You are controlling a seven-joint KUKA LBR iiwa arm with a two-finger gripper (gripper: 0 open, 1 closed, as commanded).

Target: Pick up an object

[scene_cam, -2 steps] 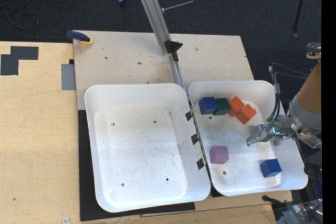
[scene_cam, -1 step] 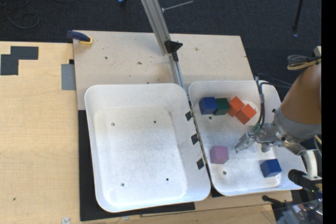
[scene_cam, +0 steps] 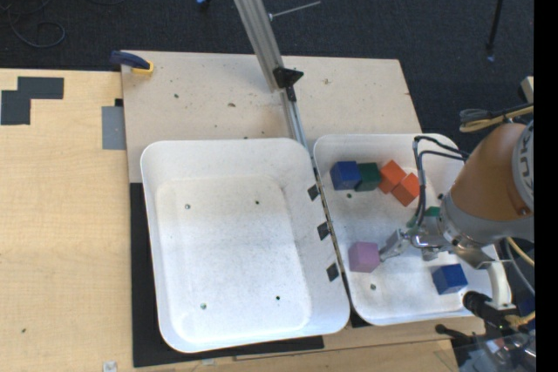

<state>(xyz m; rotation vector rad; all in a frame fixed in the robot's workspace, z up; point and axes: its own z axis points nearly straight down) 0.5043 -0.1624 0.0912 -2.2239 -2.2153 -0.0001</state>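
1. Nearest the lens we have the right bin's front rim (scene_cam: 410, 318); just above it the gripper (scene_cam: 394, 246) hangs low inside that bin, reaching left from the grey wrist with the orange band (scene_cam: 488, 183).
2. Jaw state: we cannot tell. The fingertips read as a small dark cluster and the gap between them isn't resolvable.
3. Purple cube (scene_cam: 364, 256) sits just left of the fingertips, touching or nearly so; we can't say it is between the jaws. It rests on the bin floor near the divider.
4. Step, as we judge it: final approach or closing on the purple cube. Nothing is lifted yet.
5. Next move calls for the fingers to straddle the cube squarely, close, then lift straight up. Risk: tips nudge it toward the bin wall instead of gripping.
6. Further out in the same bin: blue cube (scene_cam: 450, 278) to the right of the gripper near the front, and a back-row cluster of another blue block (scene_cam: 345, 174), green block (scene_cam: 368, 178) and orange block (scene_cam: 399, 182), well apart from the jaws.
7. Left bin (scene_cam: 174, 161) lies beside it.
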